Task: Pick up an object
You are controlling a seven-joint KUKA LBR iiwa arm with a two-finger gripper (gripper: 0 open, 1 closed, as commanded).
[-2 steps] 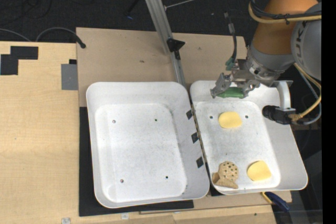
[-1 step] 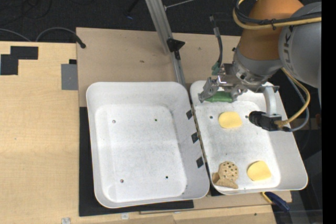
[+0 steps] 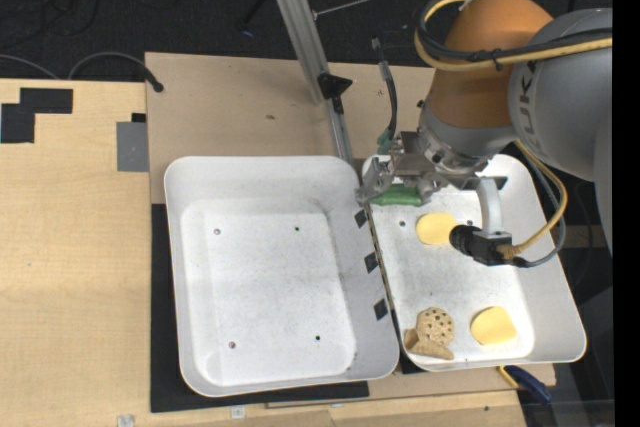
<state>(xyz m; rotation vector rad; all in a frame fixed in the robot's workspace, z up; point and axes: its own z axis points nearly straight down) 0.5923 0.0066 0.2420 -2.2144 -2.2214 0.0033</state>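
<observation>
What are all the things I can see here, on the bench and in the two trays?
Left tray: one, white, on the bench's left half.
Right tray: one, white, beside the left tray, under the arm.
Yellow discs: two, in the right tray; one near the middle, one near the front.
Speckled cookie: one, tan with dark dots, front left of the right tray.
Tan scrap: one, touching the cookie's front edge.
Green piece: one, at the right tray's back left, right under the gripper; too hidden to name.
Metal rail: one, silver, slanting up behind the trays.
Arm: one, grey and orange, reaching in from the right.
Gripper: one, metal, low over the green piece.
</observation>
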